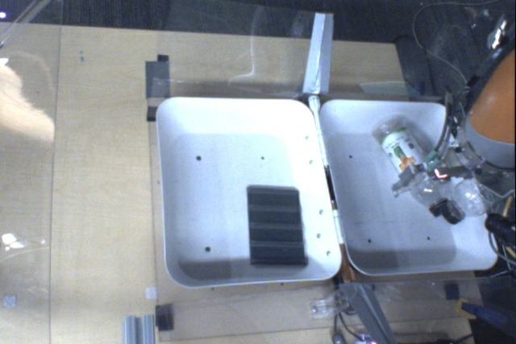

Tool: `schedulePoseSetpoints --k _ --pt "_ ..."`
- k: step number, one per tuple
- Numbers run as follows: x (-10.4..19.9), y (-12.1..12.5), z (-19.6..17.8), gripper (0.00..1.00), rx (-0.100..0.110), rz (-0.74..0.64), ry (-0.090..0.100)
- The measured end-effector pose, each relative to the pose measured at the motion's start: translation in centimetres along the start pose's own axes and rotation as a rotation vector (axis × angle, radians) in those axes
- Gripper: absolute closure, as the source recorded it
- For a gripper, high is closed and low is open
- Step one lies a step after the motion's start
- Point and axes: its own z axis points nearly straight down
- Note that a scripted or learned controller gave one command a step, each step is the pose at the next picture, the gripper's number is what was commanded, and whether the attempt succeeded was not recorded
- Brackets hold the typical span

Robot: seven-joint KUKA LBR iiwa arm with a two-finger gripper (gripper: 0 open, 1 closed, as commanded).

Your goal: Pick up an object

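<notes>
Bottle: a small clear plastic bottle (401,147) with a green and white label lay in the right bin (363,246), near its far right corner.
Long way: it pointed from upper left down to lower right – toward the arm.
Gripper: the gripper (431,177) sat low, just beside the bottle's lower right end; I could not tell its state.
Other bin: a black ridged block (276,225) lay in the left bin (185,173), well apart.

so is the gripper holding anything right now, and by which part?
Cannot be told. The gripper is in the right bin, beside a clear bottle with a green label, but the view is too cluttered there to show a hold.
</notes>
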Motion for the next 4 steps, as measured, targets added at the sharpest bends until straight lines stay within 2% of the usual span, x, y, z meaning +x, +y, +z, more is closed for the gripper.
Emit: schedulePoseSetpoints --k 1,2,3,4 --pt "-4.5 3.7 -0.4 0.00 -0.002 -0.108 -0.001" --pt "-7.7 7.0 10.2 0.00 -0.011 -0.191 -0.005" --pt "-8.8 9.5 10.8 0.00 0.003 -0.192 0.000" --pt "-8.8 12.0 11.1 0.00 -0.004 0.029 -0.001"
